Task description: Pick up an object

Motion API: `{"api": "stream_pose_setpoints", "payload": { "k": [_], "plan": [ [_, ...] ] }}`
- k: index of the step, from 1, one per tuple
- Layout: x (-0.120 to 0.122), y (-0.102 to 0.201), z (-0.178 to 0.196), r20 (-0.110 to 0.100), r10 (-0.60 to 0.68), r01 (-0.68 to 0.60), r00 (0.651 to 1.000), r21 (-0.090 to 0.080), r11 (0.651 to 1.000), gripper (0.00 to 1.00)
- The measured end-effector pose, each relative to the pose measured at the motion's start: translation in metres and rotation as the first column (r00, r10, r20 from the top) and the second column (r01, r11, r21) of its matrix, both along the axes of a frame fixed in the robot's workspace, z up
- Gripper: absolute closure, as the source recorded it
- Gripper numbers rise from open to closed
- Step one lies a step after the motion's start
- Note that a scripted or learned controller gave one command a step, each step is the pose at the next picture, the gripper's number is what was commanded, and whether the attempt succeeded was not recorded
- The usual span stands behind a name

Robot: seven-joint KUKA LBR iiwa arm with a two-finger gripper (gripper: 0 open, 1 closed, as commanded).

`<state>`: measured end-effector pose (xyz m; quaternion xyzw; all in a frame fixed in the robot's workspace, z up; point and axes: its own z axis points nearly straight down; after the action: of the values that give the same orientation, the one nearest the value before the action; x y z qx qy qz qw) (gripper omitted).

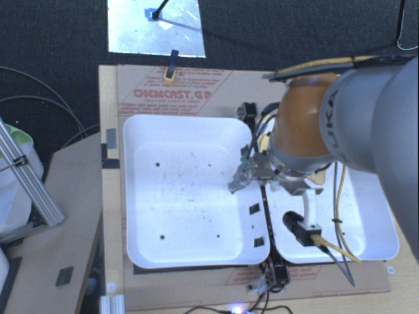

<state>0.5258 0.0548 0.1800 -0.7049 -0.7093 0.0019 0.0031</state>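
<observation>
My gripper hangs over the right edge of the left white bin, close to the seam between the two bins. The grey arm with its orange band covers most of the right bin. A small greenish-grey bit shows at the gripper's tip, and I cannot tell whether it belongs to the gripper or is a thing. A tan sliver peeks out from under the wrist in the right bin; its shape is hidden.
Both bins rest on a cardboard sheet. A shiny metal plate lies behind it, with a blue and yellow clip at the cardboard's back edge. An aluminium bar leans at the far left.
</observation>
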Motion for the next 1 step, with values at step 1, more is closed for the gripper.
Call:
{"api": "stream_pose_setpoints", "payload": {
  "k": [1],
  "plan": [
    [0.0959, 0.0589, 0.0056, 0.018, 0.003, -0.003, 1.0, 0.001, 1.0, 0.0]
  ]
}}
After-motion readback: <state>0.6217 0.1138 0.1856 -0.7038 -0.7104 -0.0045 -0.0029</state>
